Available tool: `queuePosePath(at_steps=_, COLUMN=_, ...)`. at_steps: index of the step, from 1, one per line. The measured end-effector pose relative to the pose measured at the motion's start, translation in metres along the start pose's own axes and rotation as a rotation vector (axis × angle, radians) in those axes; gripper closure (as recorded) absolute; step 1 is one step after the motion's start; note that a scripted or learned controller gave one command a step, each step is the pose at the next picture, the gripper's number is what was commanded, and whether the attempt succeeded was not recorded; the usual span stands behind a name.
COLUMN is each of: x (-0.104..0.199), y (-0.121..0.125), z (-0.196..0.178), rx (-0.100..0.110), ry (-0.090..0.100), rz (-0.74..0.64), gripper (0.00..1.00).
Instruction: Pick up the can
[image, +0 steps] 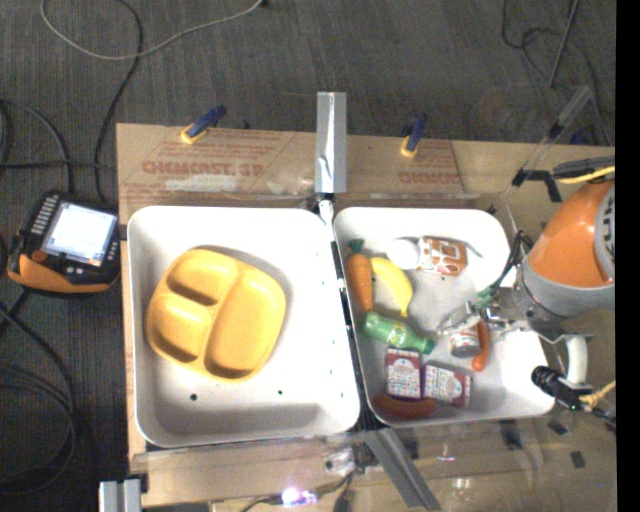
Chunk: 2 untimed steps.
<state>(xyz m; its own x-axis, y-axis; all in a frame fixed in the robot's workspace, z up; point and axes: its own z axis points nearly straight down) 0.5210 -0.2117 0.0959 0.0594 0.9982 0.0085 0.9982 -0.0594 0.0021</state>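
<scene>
The can (463, 342) lies in the right bin (500, 232), near its right side, beside a small red pepper (481, 350). The gripper (470, 322) sits directly over it; I cannot tell how the jaws stand. A green bottle (396, 332) and two red cartons (424, 379) lie just left.
</scene>
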Motion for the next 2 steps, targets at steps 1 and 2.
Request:
queuePosePath(at_steps=1, x=-0.002, y=0.003, z=-0.014, rx=-0.009, ry=-0.004, rz=0.002, gripper=1.0)
queuePosePath(at_steps=2, x=0.105, y=0.002, z=-0.118, rx=0.004, ry=-0.009, rz=-0.025, gripper=1.0)
